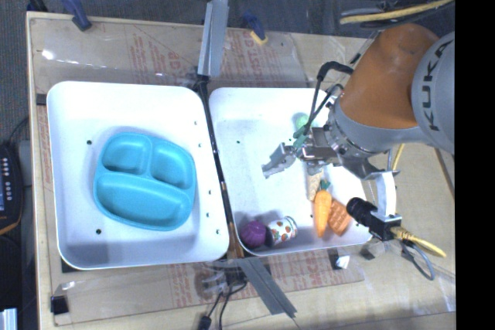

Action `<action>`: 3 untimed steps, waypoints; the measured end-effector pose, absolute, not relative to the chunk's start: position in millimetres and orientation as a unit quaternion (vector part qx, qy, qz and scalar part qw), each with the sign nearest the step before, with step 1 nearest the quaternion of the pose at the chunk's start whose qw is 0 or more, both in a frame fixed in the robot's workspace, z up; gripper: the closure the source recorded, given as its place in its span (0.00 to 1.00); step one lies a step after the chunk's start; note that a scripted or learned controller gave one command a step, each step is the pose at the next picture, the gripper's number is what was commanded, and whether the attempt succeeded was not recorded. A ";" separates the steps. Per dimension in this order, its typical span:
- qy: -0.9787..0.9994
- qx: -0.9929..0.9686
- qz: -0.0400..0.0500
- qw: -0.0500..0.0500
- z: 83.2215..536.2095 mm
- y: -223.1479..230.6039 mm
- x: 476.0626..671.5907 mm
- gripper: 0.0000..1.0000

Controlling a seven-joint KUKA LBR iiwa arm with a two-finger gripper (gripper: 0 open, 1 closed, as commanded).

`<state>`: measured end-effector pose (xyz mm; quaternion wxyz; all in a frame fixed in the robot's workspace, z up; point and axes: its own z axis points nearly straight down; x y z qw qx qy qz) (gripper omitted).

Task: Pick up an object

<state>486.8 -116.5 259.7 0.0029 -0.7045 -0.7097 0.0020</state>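
White plastic forms the two shallow bins on the bench. Nearest the viewer, along the front wall of the right bin [232,166], lie a purple round object [253,233], a small patterned can [283,229] on its side touching it, and further right an orange carrot [321,214] beside an orange ridged piece [339,219]. Any of these could be the object to pick; all sit well in front of and below the gripper [275,161], which hangs over the bare middle floor of the right bin, left of the carrot and apart from it. Its grey fingers [271,165] appear spread a little with nothing between them, though their exact gap is hard to judge. Just behind the gripper, a small green object [300,121] lies near the bin's far part, close to the wrist. The arm [387,81], grey with an orange band, enters from the right. In the left bin [69,112] rests a blue divided tray [145,180], well apart from the gripper.
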 end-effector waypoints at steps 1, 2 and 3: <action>-0.709 -0.705 0.002 0.002 125.3 -108.8 474.7 0.00; -0.706 -0.708 0.002 -0.007 94.0 -113.5 539.2 0.00; -0.706 -0.709 0.002 -0.007 94.8 -116.0 476.8 0.00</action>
